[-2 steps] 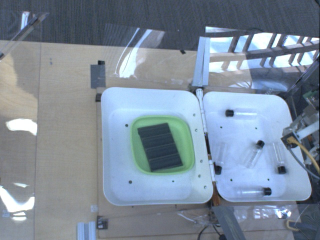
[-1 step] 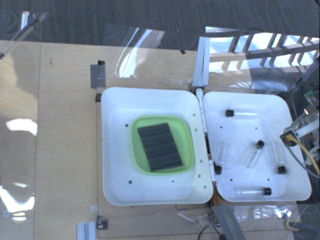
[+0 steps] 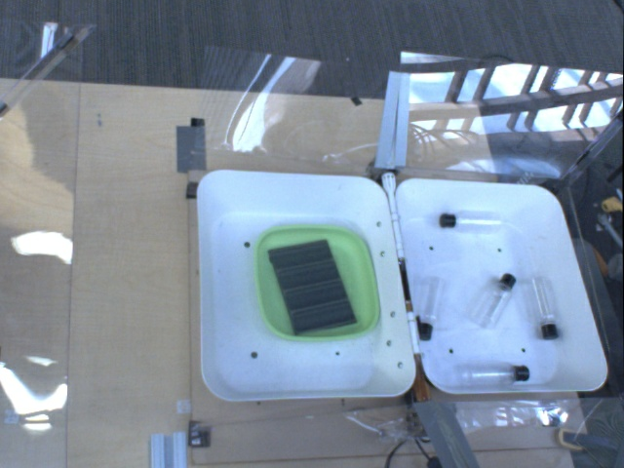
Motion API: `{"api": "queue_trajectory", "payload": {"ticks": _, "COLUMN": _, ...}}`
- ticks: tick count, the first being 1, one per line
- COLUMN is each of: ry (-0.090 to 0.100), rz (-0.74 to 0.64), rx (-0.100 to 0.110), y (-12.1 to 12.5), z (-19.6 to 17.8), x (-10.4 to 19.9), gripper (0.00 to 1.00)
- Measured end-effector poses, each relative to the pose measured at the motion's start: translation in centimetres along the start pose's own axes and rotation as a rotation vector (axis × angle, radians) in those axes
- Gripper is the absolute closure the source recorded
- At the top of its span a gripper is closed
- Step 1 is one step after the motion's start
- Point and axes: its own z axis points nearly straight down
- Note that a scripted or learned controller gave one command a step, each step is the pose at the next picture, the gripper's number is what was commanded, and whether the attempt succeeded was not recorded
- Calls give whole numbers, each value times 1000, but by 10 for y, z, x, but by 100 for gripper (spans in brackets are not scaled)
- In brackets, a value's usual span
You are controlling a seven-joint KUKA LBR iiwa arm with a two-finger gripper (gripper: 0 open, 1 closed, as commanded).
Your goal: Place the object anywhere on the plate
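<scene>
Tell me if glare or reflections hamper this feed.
Camera view: window reflections streak the clear panel left of the bins and above the right bin; the clear vials wash out against white, only their black caps distinct; the green plate and dark block read sharply.

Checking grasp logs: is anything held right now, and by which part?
Nothing is seen held. The dark ribbed rectangular block lies on the green square plate; the clear black-capped vials lie loose in the right white bin.

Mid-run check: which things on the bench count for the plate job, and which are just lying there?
For the job:
green plate in the left bin
dark ridged block lying on it
five clear vials with black caps, loose in the right bin

Lying about:
grey bracket behind the left bin
cables at the front edge
</scene>
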Motion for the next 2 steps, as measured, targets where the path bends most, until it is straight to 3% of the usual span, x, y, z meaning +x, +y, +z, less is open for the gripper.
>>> {"api": "queue_trajectory", "payload": {"ticks": 1, "ry": -4, "rz": 68, "rx": 4, "y": -1, "z": 17, "x": -1, "gripper": 0}}
{"api": "queue_trajectory", "payload": {"ticks": 2, "ry": -6, "rz": 72, "rx": 7, "y": -1, "z": 72, "x": -2, "gripper": 0}}
